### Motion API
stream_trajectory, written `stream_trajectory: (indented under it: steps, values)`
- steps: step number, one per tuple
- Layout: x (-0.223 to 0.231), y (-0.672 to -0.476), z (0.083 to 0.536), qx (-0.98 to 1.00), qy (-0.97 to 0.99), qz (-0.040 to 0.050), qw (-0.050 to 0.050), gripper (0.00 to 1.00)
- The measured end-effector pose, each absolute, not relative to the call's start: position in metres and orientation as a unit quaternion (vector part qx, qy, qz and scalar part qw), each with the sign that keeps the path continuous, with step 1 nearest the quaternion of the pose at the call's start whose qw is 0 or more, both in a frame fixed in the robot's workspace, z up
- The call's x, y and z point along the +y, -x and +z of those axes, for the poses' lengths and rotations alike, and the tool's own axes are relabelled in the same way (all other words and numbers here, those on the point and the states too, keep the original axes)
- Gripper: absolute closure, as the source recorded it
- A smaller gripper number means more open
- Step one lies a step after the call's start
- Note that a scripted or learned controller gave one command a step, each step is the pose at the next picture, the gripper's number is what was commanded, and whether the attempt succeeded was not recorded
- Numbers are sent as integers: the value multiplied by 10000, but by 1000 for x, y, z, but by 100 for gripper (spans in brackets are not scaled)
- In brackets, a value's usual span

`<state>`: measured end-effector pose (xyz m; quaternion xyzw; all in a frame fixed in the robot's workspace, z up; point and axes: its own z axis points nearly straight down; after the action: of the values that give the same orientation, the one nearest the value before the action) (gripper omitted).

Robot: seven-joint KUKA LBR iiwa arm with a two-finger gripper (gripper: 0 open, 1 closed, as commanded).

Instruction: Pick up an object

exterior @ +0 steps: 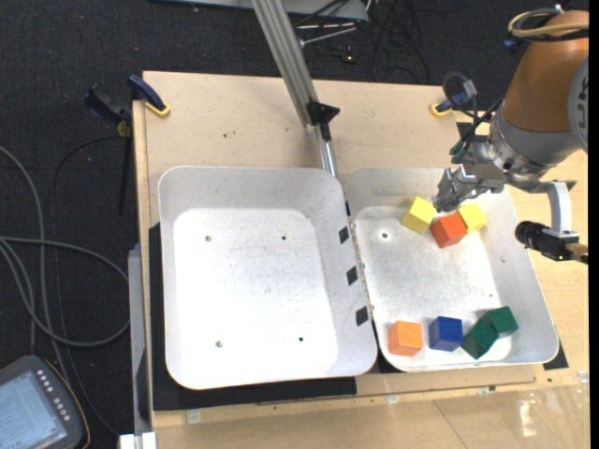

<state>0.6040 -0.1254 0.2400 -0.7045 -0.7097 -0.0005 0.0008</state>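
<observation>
My gripper [449, 195] hangs over the far part of the right bin [421, 269], just above a cluster of blocks. Under it lie a yellow block [418, 215], an orange-red block [449, 229] and a second yellow block [473, 216]. The fingertips point down beside the orange-red block, between the two yellow ones. Along the near edge of the same bin sit an orange block [405, 338], a blue block [446, 333] and two dark green blocks [491, 330].
The left bin [248, 269] lies beside the right one, with a row of black clips along their shared edge. A slanted metal bar [285, 50] crosses the back of the bench. Blue-and-yellow clamps [145, 96] hold the far corners.
</observation>
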Motion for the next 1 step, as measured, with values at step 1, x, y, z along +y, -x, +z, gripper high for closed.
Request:
stream_trajectory:
  steps: [1]
  values:
    - [-73,-605,229,-7098,7044,-3,12,100]
